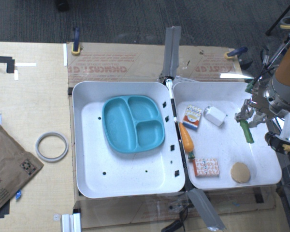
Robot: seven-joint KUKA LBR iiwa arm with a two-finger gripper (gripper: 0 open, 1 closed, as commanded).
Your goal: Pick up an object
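On the bench, camera view:
Left bin [82,144]: shallow and white, it carries a teal divided plate [134,123] with three compartments, lying flat near the bin's middle, toward its far side.
Right bin [261,178]: shallow and white, touching the left bin along a shared edge; it carries five loose things.
Carrot [186,138]: an orange toy carrot with a green tip, lying along the right bin's left wall, tip toward the near side.
Small box [193,117]: orange, white and blue, just beside the carrot's far end, lying flat.
White block [215,115]: pale, tilted, near the small box on its right, apart from it.
Printed box [206,167]: red and white, flat on the bin floor just below the carrot's tip.
Round cookie-like disc [240,172]: tan, near the bin's near right corner, apart from the printed box.
Arm: grey with an orange band, reaching in from the right over the right bin's right wall.
Gripper [246,122]: above the right side of the right bin; a green stick-like piece [247,132] hangs down at it, and whether the jaws are spread or clenched on that piece I cannot tell.
Bench left of the bins: a grey tape ring [51,145] lies flat, near a brown cardboard box [7,170] at the left edge.
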